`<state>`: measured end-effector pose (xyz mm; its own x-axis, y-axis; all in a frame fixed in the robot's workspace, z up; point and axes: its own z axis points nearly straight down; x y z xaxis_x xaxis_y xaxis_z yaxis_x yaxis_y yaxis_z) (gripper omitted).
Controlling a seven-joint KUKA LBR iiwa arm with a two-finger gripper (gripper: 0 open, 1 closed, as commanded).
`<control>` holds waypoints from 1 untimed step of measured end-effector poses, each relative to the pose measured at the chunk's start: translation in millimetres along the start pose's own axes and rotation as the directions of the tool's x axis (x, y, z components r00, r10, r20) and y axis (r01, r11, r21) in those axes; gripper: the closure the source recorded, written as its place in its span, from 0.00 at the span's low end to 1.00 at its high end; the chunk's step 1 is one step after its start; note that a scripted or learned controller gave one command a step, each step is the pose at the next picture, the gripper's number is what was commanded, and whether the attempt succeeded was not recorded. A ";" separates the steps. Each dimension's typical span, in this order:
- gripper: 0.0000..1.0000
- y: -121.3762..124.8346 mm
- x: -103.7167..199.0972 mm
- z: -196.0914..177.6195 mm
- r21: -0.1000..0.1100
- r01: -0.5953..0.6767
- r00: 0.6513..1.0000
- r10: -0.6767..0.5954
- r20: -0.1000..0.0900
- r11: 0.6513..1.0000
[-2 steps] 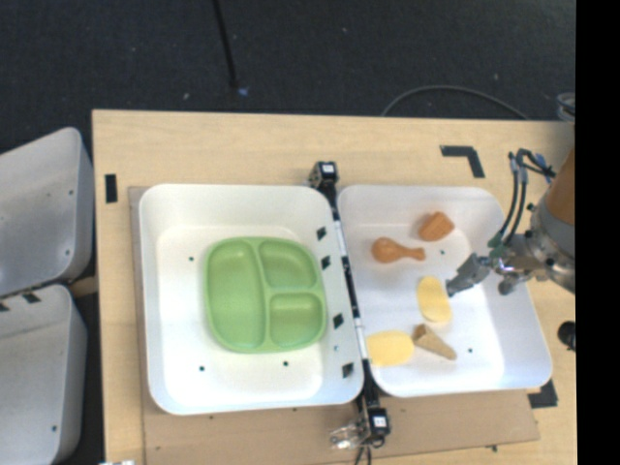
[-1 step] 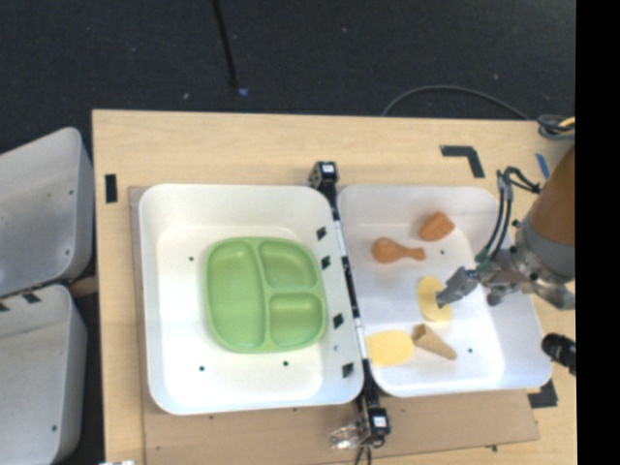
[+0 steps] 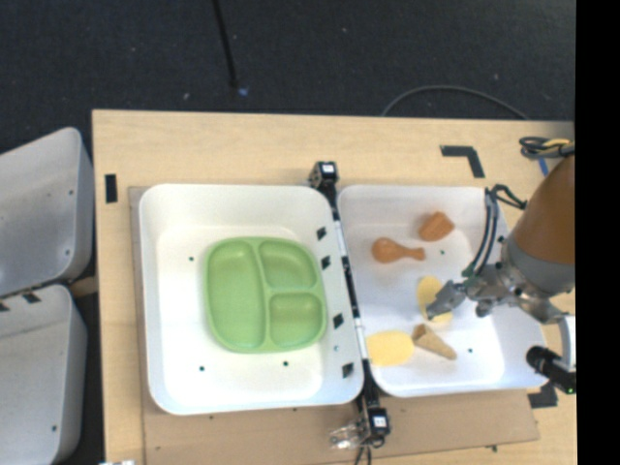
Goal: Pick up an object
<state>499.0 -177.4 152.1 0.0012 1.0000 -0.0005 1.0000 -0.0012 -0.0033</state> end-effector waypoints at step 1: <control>1.00 1.5 -1.2 -13.1 -0.007 -0.004 1.000 0.004 0.001 1.000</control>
<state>500.6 -178.6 165.2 0.0057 1.0000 -0.0018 1.0000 -0.0057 0.0037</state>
